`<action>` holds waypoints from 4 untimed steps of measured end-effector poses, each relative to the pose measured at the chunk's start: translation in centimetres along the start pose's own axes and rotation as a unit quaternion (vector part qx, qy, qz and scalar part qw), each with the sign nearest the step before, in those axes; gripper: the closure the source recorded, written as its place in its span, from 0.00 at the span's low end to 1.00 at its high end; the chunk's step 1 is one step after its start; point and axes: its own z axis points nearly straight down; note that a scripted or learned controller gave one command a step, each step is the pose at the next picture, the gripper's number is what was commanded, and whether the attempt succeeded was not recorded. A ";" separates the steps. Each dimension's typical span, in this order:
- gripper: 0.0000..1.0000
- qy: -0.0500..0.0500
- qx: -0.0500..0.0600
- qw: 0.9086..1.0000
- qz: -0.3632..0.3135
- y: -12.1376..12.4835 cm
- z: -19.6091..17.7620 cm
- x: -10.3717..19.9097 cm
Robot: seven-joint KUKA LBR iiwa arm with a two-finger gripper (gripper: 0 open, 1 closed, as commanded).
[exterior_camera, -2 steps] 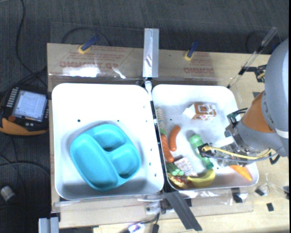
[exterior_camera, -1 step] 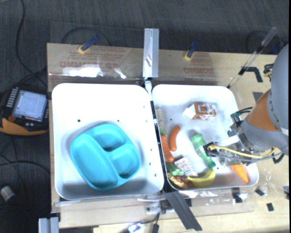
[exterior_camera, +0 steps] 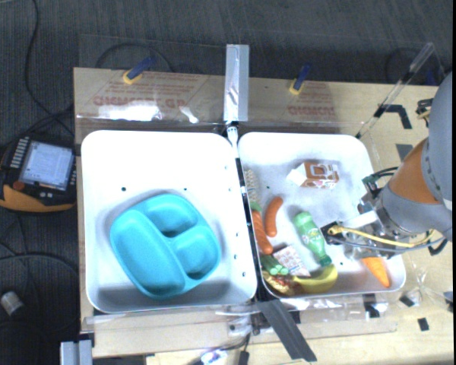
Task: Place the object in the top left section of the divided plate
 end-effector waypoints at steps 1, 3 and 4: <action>1.00 0.000 -0.001 1.000 0.000 0.0 0.0 0.0; 1.00 -0.003 -0.007 0.956 -0.294 0.7 0.2 -0.3; 1.00 0.002 -0.013 0.988 -0.152 0.5 0.1 0.0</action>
